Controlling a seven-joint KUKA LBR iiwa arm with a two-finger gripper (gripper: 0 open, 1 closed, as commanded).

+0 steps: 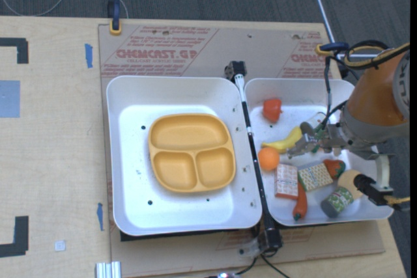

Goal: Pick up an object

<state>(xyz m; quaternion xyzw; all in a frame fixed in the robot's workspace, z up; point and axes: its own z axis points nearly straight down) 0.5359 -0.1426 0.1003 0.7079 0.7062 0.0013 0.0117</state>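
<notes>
Grey carpet around worktop (52, 140). End effector (311, 143) low in right bin (287, 89), banana (285, 140) just beside it; grip state unclear, nothing visibly lifted yet.

Light wooden bench (52, 159) bearing a brown printed cardboard sheet (195, 52), on which two shallow white plastic bins sit side by side, left (124, 159) and right (296, 89), edges touching.
</notes>
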